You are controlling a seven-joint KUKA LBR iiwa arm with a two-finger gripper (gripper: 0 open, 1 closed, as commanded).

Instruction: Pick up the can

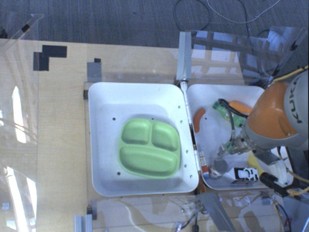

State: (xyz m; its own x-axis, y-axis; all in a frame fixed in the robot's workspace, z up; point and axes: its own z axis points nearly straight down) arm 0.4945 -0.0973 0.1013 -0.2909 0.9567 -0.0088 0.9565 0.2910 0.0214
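Reaching was the step in hand: the gripper hung low in the right bin, just above the can; its state I could not tell. Next, close squarely around it.

bins: 2 | green tray: 1 | can: 1

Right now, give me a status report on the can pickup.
Gripper low in right bin, over the can. Grasp unconfirmed. Toy car, orange sausage nearby. Green tray in left bin.

A robotics lab: wooden bench, clear guard panels, loose cables.
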